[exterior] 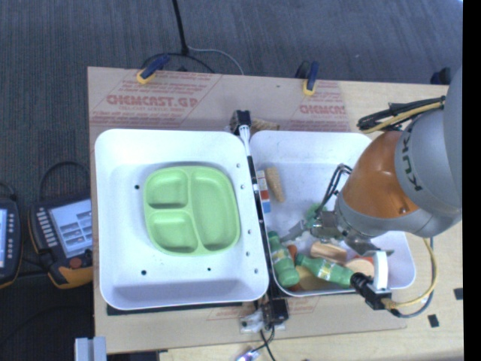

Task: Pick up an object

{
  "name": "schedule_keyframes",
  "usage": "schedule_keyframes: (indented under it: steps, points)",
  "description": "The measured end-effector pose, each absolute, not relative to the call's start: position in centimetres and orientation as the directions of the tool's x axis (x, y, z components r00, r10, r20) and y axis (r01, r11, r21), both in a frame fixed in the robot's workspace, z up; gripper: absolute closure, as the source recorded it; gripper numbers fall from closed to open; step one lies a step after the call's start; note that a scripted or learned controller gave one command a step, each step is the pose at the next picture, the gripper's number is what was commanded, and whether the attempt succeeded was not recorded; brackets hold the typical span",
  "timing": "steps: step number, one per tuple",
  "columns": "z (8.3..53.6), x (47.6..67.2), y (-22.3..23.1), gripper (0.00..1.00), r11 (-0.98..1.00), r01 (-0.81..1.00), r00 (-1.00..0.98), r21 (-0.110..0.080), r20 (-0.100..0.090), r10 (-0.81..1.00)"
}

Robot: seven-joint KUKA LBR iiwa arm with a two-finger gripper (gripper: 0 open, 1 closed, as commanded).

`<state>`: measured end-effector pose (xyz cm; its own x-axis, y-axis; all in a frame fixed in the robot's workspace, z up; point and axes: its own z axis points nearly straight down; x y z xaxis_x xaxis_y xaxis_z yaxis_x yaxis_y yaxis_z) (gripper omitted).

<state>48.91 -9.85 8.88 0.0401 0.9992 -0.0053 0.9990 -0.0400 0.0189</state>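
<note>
Jumble of small objects [319, 265] heaped in the front of the right white bin [301, 156], claw [325, 228] low just above the heap, its opening and hold impossible to tell, green divided plate [192, 209] in the left bin [120, 277], wooden surface [248, 96] beneath

Glossy plastic plate [191, 209]; smooth white bins [120, 277]

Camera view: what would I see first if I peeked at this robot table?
Probably the big grey arm with its orange band, reaching from the right down into the right bin, over a jumble of small things like a green bottle. Next, the bright green divided plate lying alone in the middle of the left bin.
</note>
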Motion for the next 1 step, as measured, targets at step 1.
schedule_keyframes:
  steps: [1]
  points:
    - [8.87, 48.87, -9.85, 0.00, -0.041, 0.999, 0.041, 0.018, -0.005, 0.999]
